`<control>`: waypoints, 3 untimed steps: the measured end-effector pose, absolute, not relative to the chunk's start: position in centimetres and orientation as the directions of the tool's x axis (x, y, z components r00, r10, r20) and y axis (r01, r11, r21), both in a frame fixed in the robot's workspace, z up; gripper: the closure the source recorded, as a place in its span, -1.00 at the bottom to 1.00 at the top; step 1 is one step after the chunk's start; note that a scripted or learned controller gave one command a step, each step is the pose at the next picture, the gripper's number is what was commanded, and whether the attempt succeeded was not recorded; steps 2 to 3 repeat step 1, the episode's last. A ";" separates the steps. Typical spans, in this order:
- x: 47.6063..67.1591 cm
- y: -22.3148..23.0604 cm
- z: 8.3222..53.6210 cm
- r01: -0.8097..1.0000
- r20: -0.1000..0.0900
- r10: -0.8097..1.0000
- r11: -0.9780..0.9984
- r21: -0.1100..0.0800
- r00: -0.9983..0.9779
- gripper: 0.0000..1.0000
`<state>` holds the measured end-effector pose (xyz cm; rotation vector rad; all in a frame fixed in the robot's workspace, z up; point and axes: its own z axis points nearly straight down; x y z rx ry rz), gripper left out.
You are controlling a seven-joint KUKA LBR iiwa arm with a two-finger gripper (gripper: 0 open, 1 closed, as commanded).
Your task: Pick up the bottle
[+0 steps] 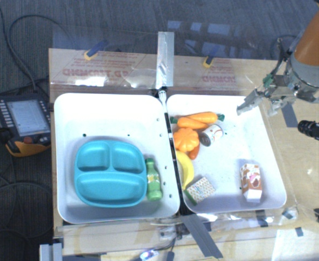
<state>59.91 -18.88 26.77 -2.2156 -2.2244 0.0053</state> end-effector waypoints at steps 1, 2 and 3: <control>67.0 -16.7 8.8 0.979 -0.004 0.979 0.204 0.002 -0.204 -1.00; 67.0 -16.7 8.8 0.979 -0.004 0.979 0.204 0.002 -0.204 -1.00; 67.0 -16.7 8.8 0.979 -0.004 0.979 0.204 0.002 -0.204 -1.00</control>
